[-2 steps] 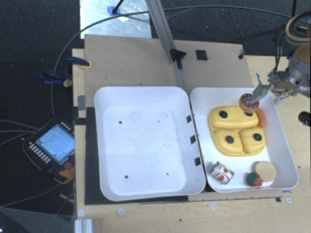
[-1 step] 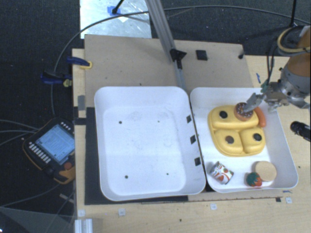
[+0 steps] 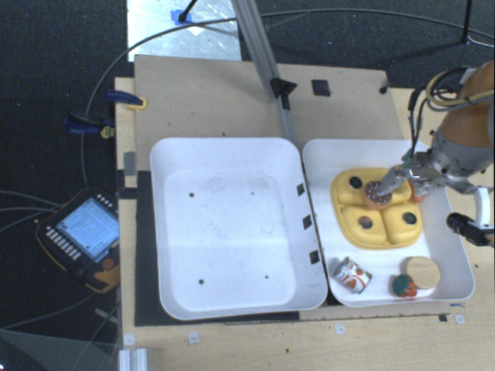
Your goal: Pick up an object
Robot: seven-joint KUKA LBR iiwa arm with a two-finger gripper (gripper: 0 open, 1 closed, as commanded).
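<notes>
The pincer hangs low over the right bin, its tip right above the yellow four-lobed block, where a small reddish-brown ring-like piece sits at the block's middle. From where I stand I cannot tell whether the pincer is spread or pressed together, nor whether it touches that little piece at all; the tip and the piece overlap in the view.

The yellow block lies in the upper middle of the right bin, each lobe with a dark dot in it. Below it, toward the bin's near edge, a small red-and-white can lies on its side. Just to the right of that are a green and red toy and a pale round wooden disc, the two touching or nearly so.

The arm reaches in from the right, grey with its orange band showing above the wrist.

The left bin sits tight beside the right one on the desk. Off the desk's left edge, a handheld control pendant with a lit screen lies on the dark floor, cables trailing around it.
</notes>
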